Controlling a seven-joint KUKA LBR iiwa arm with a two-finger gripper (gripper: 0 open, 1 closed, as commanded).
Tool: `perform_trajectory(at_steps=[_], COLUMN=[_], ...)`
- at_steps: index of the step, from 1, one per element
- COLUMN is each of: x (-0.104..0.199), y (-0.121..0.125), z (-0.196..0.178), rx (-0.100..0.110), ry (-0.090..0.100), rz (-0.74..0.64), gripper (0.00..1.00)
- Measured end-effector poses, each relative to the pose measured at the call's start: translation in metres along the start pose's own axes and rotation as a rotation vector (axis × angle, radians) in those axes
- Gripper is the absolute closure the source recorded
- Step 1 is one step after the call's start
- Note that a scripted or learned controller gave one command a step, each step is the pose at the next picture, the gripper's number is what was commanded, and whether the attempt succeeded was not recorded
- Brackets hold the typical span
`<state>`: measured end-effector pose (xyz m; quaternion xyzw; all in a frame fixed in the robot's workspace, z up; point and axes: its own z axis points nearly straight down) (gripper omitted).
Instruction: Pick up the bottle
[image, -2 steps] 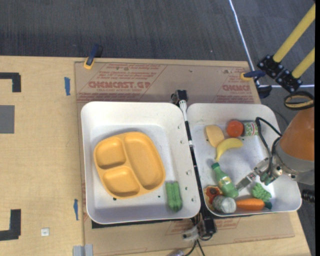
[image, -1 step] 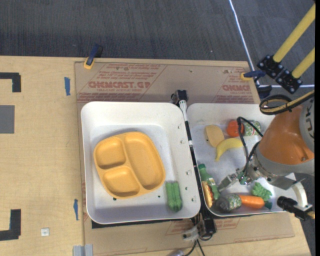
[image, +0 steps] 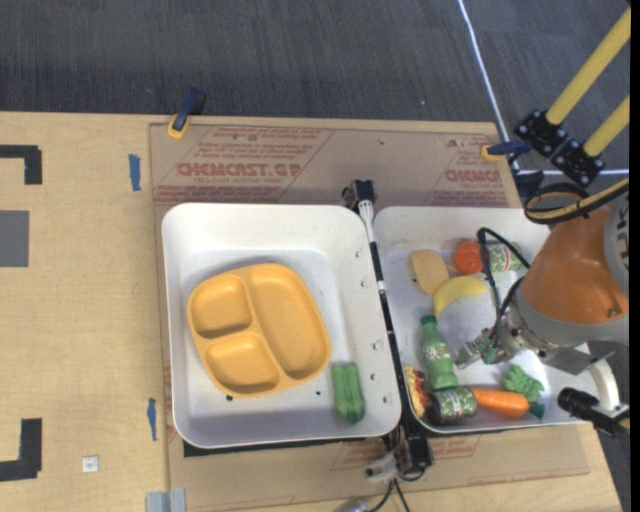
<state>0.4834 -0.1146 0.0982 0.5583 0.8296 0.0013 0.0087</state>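
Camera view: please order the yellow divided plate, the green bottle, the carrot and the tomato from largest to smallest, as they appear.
1. yellow divided plate, by far the largest
2. green bottle
3. carrot, slightly smaller than the bottle
4. tomato, partly hidden, so unsure

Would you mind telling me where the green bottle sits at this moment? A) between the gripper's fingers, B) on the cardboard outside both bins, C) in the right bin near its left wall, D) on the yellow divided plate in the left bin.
C: the green bottle lies in the right bin close to its left wall, apart from the gripper.
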Motion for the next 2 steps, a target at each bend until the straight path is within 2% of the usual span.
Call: perform_trajectory(at_steps=[1,2], x=[0.0000,-0.0003], y=[0.0000,0.0010], z=[0.0000,-0.0099], rx=[0.000,-0.003], ry=[0.000,-0.002], rz=[0.000,0.000], gripper=[0.00,1.00])
